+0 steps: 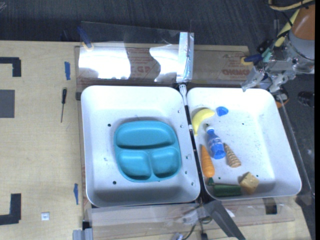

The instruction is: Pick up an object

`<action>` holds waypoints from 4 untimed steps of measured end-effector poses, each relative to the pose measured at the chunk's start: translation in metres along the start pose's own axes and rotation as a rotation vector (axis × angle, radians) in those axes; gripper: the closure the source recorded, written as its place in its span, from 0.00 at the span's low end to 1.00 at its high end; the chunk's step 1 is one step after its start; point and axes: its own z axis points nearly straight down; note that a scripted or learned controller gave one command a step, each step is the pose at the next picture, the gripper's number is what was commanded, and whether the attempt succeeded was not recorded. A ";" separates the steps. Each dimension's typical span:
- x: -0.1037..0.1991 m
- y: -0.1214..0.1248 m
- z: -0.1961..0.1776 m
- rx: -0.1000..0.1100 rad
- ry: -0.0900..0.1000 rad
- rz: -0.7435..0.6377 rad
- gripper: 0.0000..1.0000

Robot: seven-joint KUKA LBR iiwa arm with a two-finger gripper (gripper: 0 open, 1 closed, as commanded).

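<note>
Fingers point(249, 85) standing spread, gripping nothing, with the gripper point(263, 86) hovering above the back rim of the right bin point(288, 134), well apart from anything worth taking.

Choosing a target first: small things lying bunched along the bin's left side, namely a yellow banana-like piece point(202, 117), a blue cap point(221, 111), a blue bottle point(215, 144), an orange carrot point(207, 164), a ridged tan cone point(232, 156), a dark green piece point(226, 189) and a tan block point(249, 182).

Probably favouring the tan block: lying near the front with bare floor on its right and behind, so leaving room for both fingers. Avoiding the bottle and carrot, apparently touching each other and hugging the wall.

Travelling high across the bin, centring over the block, turning the wrist so as to straddle its narrow faces, then dropping straight down and closing only once low around it. Watching for nudging the green piece just beside it.

Leaving alone the left bin point(90, 134) with its blue divided plate point(147, 150), and the counter point(35, 134) beyond.
</note>
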 end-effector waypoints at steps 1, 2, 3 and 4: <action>0.040 -0.062 0.103 0.009 0.001 0.074 0.00; 0.052 -0.048 0.188 -0.009 -0.001 -0.086 0.00; 0.052 -0.046 0.179 -0.012 -0.001 -0.085 1.00; 0.018 -0.052 0.188 -0.010 0.000 -0.088 1.00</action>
